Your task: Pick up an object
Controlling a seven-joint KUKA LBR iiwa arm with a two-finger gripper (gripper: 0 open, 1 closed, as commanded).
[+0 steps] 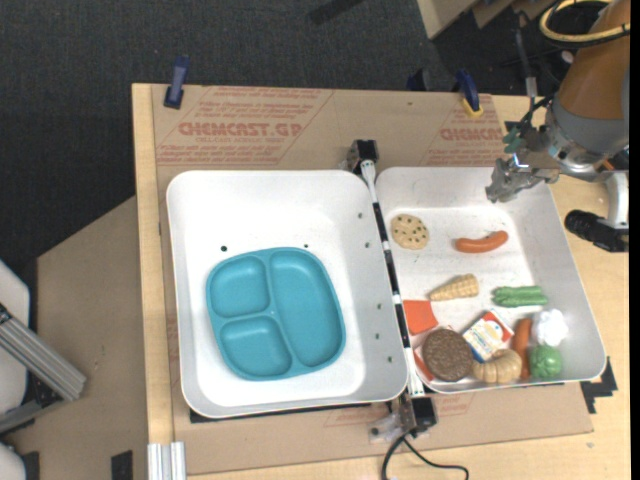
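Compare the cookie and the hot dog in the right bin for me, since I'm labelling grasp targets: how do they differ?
The cookie is round, flat and tan with dark specks; the hot dog is long, thin, slightly curved and red-orange. The cookie lies by the bin's left wall, the hot dog further right, nearer the gripper. Both lie flat in the right bin, apart from each other and untouched.

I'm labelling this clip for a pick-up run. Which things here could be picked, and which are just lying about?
Could be picked, all in the right bin:
cookie
sausage
cone
green pod
orange square
brown patty
broccoli
The tool is above that bin's far corner.

Lying about:
blue tray in the left bin
blue clamps
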